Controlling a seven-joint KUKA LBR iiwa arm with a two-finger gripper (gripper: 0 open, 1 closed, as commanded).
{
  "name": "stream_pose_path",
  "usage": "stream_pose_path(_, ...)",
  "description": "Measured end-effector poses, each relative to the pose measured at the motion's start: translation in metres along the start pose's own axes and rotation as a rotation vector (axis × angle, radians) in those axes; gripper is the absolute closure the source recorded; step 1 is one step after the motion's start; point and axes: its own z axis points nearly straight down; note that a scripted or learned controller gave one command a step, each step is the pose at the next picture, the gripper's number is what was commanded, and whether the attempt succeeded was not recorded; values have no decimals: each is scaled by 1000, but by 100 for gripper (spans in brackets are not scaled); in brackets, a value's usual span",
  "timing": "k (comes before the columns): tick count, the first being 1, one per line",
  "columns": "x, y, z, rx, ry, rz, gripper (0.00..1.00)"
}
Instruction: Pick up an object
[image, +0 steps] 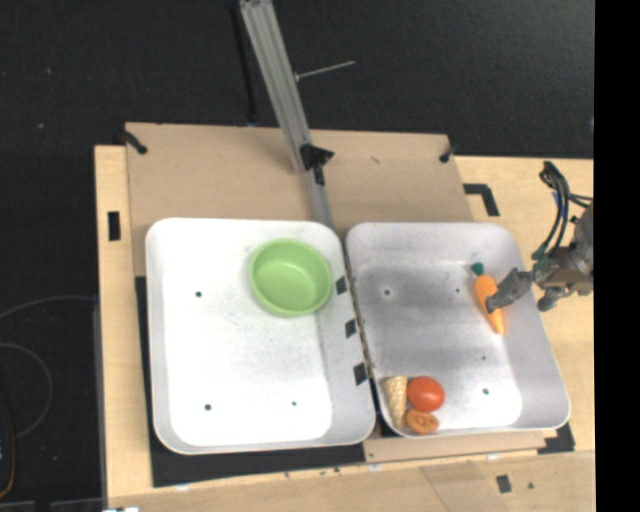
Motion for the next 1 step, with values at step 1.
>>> stream_pose_path(1, 3, 6, 58, 0, 1, 2, 0)
